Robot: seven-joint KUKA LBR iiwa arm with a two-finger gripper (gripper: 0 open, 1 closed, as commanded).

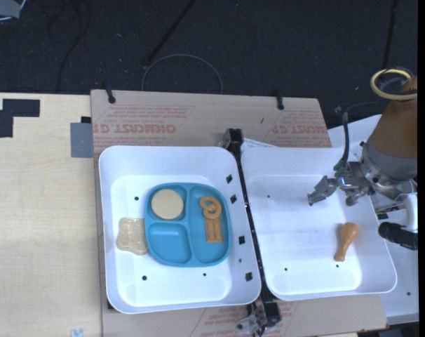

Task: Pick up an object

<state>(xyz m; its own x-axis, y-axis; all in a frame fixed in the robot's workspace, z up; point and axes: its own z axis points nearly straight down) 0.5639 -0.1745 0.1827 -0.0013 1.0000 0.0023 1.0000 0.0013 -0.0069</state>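
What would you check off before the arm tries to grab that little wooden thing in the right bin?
1. Target in plain sight: ok. The wooden piece lies alone on the floor of the right bin, nothing covering it.
2. Gripper free of any load: ok, nothing shows between its fingers.
3. Gripper over the target: not ok. It sits above the bin, up and to the left of the piece in the camera view, apart from it.
4. Fingers wide enough for the piece: cannot tell from this angle.
5. Room around the target: ok, it lies apart from the bin walls.
6. Left bin's blue tray out of the way: ok.
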